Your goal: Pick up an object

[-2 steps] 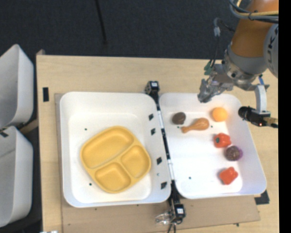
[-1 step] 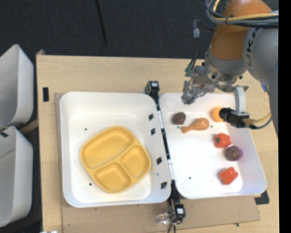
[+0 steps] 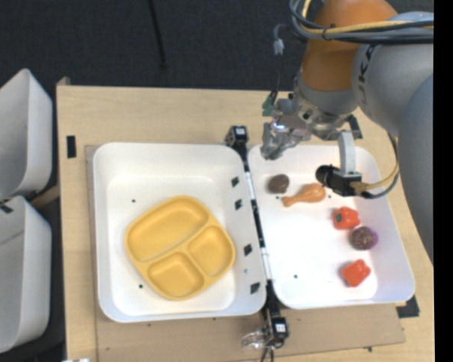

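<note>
Objects all lie loose in the right bin (image 3: pixel 392 277): brown lump (image 3: pixel 278 182), drumstick (image 3: pixel 305 195), tomato (image 3: pixel 346 218), purple ball (image 3: pixel 364 237), red pepper (image 3: pixel 355 272). Nothing picked yet. Gripper (image 3: pixel 274 148) hangs by the bin's far left corner, above the lump; whether it's parted or clenched, can't tell. Divider wall close, open floor toward the near side

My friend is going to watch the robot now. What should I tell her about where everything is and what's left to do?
Gripper: over the right bin's top-left corner, holding nothing that I can see.
Right bin: brown lump, tan drumstick toy, two red pieces, purple ball.
Left bin: yellow divided plate.
Done: nothing picked yet.
Left: grab one object; the brown lump looks nearest.
</note>
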